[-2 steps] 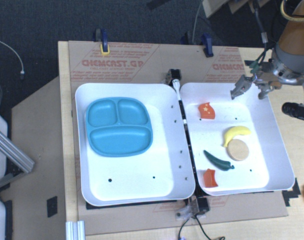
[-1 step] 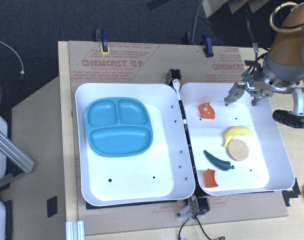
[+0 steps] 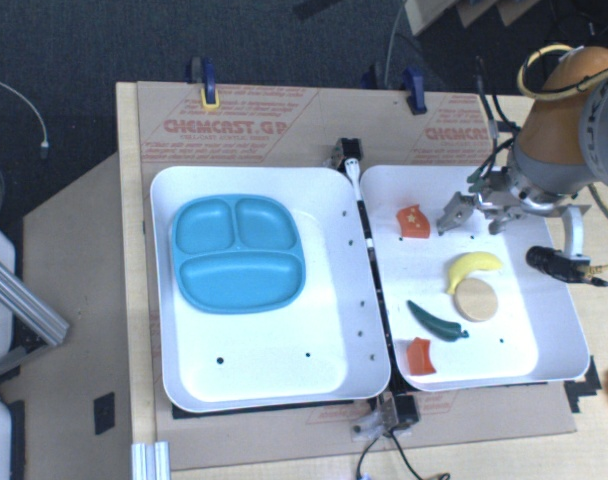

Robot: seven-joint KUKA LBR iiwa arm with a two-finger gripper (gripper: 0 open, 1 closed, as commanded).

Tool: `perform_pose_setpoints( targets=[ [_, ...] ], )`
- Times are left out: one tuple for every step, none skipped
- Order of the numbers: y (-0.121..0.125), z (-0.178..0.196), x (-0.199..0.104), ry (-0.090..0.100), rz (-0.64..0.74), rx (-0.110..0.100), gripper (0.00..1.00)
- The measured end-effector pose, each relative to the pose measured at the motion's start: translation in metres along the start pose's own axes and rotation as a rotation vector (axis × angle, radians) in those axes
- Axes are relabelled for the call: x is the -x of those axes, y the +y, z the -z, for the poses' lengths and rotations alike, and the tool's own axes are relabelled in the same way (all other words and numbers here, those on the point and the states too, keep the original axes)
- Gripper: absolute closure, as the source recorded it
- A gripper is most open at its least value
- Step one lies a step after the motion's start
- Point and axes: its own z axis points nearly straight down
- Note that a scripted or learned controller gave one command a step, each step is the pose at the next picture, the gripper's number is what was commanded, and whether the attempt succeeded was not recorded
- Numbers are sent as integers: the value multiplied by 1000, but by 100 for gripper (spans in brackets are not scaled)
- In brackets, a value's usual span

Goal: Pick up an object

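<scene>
Objects lie loose in the right bin: red block, banana, tan disc, green pepper and a second red piece. Nothing is lifted yet. Our gripper hovers at the bin's upper part, fingers spread and holding nothing, just beside the red block. We judge the descent, closing and lift are all still to do. The left bin holds a blue tray.
</scene>
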Motion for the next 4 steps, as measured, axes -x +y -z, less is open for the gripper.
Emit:
perform_pose_setpoints(
  targets=[
    [1, -34, 0, -1, -1, 8, 0],
    [1, -23, 0, -3, 1, 10, 100],
    [6, 40, -4, -4, 3, 16, 100],
    [12, 104, -1, -5, 2, 17, 100]
  ],
)
